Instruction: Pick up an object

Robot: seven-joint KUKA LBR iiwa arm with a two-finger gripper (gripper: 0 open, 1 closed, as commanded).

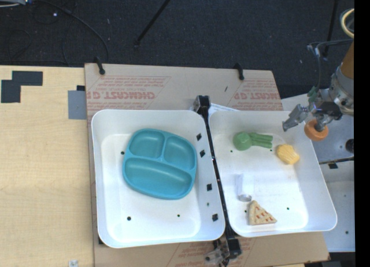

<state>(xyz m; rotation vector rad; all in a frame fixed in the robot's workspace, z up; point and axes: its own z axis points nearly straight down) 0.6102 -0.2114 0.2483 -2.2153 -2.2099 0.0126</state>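
**Four loose items wait in the right bin while the gripper stands off its far right corner**

Nearest the camera, a wedge-shaped toy that looks like a waffle or pizza slice (pixel 261 213) lies flat near the front of the right bin (pixel 324 211), well clear of the walls, so it seems open to a reach from above. Just beyond it, a small pale piece with a rounded silver end (pixel 241 188), perhaps a spoon or scoop, rests on the bin floor; it is too faint against the white to name surely.

To the left, across the black divider (pixel 211 164), the left bin (pixel 107 225) holds a teal sectioned plate (pixel 160 163), lying flat and taking up most of the middle.

Farther back in the right bin, a yellow lump like a corn cob (pixel 287 154) sits close to the right wall, and a green scoop-like toy (pixel 252 140) lies beside it to the left, the two near but apart. Any of these four could serve as the object to pick; none is lifted.

Farthest, at the right edge, the gripper (pixel 306 118) hangs outside the bin's far right corner, above the bench. Whether it is parted or closed cannot be told from here, and nothing is seen between its tips. An orange round part (pixel 317 130) sits just beside it, seemingly part of the tool. I judge the pick as not yet begun.
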